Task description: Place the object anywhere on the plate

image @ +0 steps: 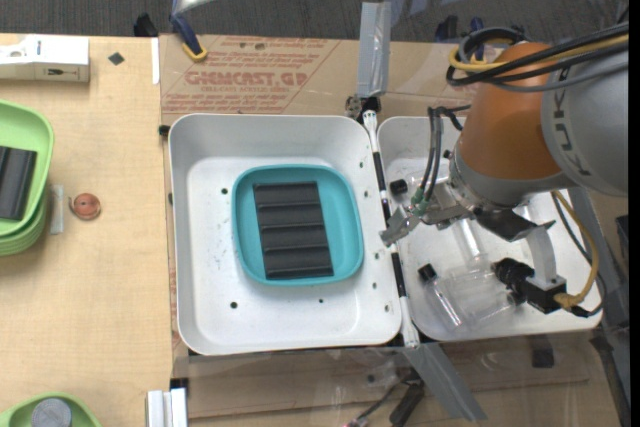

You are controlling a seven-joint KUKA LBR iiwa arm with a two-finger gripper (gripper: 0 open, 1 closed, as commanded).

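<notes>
Pale wooden tabletop [100, 315]; glossy white bin [200, 315] holds a rounded teal plate [345, 215] bearing a ribbed black slab [292, 227]; claw [455, 240] state unclear.

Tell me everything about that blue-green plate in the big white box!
The plate is teal, squarish with rounded corners and a raised rim, and looks like smooth plastic. It lies flat near the middle of the left white bin, resting on the floor of that bin. A dark ridged block with four bars lies on it, covering most of its middle. Nothing else touches it.
</notes>
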